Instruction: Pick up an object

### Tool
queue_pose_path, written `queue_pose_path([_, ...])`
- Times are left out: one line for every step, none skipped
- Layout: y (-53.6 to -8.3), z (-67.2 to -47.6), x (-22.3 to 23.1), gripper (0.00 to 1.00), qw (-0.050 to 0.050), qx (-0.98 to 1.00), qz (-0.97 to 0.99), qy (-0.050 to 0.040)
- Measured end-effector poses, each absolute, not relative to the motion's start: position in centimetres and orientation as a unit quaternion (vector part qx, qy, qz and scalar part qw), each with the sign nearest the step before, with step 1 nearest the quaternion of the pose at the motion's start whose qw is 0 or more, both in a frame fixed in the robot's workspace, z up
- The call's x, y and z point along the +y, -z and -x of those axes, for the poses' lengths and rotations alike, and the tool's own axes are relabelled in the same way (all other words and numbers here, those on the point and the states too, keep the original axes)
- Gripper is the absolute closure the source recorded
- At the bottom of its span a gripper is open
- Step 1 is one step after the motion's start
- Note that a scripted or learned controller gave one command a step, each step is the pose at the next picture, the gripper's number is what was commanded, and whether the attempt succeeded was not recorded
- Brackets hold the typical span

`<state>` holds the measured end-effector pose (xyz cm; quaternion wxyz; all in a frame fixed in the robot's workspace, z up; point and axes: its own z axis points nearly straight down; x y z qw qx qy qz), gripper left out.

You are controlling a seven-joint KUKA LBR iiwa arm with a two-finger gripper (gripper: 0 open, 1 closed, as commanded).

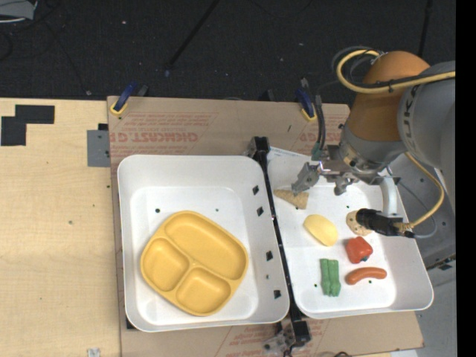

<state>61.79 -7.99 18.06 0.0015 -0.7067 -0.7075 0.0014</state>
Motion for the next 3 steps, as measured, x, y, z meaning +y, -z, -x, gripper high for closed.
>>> queue_pose_path([-12.4, -60.9, -8.5, 0.0, 0.002, -0.707, 0.707, -0.0018])
queue_pose_path([-8.6, -60.8, -8.5, 0.0, 0.001, -0.707, 0.707, -0.0011])
queue_pose_path([-9.8, -60.9, -8.6, 1.0, 0.0, -0.707, 0.708, -0.0002])
